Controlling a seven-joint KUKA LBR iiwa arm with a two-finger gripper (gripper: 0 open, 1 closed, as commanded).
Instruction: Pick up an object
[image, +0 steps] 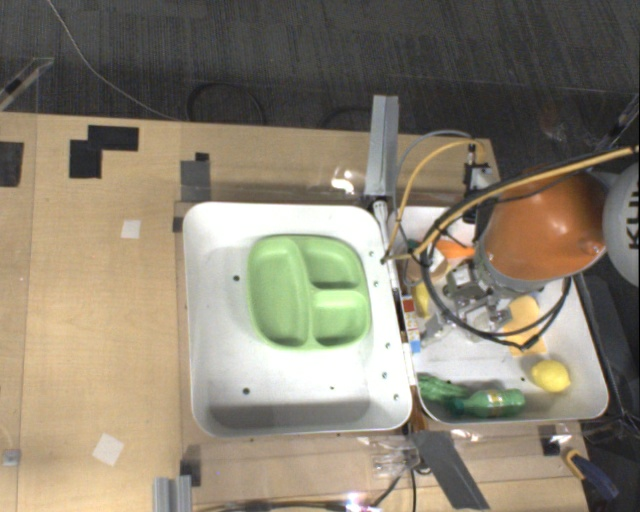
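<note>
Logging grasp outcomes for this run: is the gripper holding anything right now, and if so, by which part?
Cannot be told: the gripper is low in the right bin, its fingertips hidden by the wrist and cables.

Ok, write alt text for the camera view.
The arm's pincer hangs low over the right bin, above a lemon and a green object. The left bin holds a green divided plate.

My orange band hides my claw tips and much of the right bin. Orange item half covered. My arm cut off at frame's right edge.
</note>
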